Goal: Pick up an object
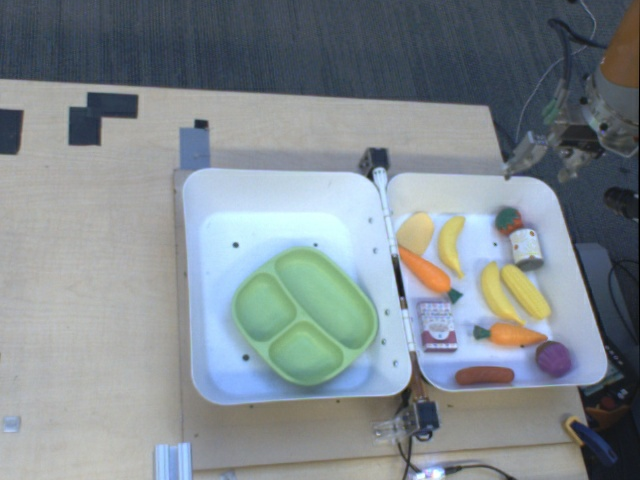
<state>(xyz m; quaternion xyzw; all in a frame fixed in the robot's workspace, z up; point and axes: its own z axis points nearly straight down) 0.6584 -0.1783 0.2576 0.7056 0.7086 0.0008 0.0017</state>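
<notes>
A pale wooden bench [90, 268] stands on dark grey carpet [300, 18], carrying two white bins: the left bin [205, 268] holds a green divided plate [304, 314], and the right bin [560, 218] holds toy food. In there I see a carrot [424, 270] by the dividing wall, a banana [452, 242], a corn cob [525, 290], a small bottle [524, 245], a red box [437, 326], a second carrot [511, 335], a sausage [485, 375] and a purple plum [553, 357]. The gripper [545, 156] hangs over the right bin's far right corner with fingers spread and nothing between them.
</notes>
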